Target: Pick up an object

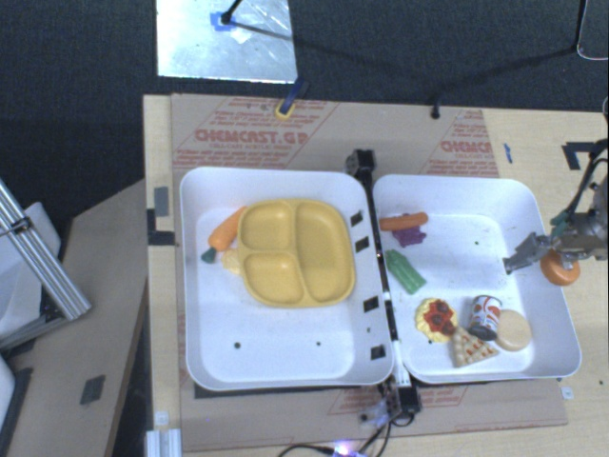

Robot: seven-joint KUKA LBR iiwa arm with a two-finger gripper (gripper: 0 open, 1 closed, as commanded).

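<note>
Right bin (533, 203) holds toy foods; left bin (205, 284), yellow plate (293, 252).

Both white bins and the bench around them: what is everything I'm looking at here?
Shallow white plastic bins: two, side by side on the bench.
Yellow three-compartment plate: one, left bin.
Orange toy carrot: one, left bin, at the plate's left edge.
Orange hot dog toy: one, right bin, top left.
Purple piece: one, under the hot dog.
Green ridged piece: one, right bin, left side.
Pizza slice toy: one, red and yellow, right bin.
Red-and-white can: one, lower right.
Tan round cookie: one, beside the can.
Waffle-patterned wedge: one, tan, bottom.
Grey gripper: one, over the right bin's right side.
</note>
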